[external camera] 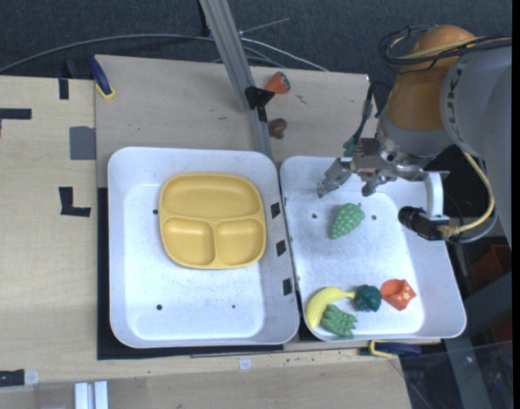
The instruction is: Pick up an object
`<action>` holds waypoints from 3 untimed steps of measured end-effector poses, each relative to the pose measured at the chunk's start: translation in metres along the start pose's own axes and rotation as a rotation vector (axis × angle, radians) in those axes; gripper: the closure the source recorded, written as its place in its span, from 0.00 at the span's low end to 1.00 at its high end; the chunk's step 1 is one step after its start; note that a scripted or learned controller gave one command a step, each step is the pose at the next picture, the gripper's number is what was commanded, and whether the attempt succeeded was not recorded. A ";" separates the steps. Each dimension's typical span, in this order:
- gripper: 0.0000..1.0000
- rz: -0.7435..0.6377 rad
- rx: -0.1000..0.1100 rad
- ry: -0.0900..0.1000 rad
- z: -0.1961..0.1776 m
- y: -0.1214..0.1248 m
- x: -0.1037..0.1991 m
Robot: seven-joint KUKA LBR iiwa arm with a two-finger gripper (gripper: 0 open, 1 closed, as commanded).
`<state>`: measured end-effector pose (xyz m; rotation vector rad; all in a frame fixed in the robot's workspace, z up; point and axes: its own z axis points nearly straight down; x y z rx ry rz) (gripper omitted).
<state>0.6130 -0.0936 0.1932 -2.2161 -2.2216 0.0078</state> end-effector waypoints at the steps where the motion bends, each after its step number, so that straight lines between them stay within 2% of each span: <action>1: 0.00 0.000 0.000 0.000 0.047 0.006 -0.003; 2: 0.00 0.001 0.001 0.000 0.102 0.004 -0.002; 3: 1.00 -0.001 -0.003 0.002 0.089 0.006 -0.001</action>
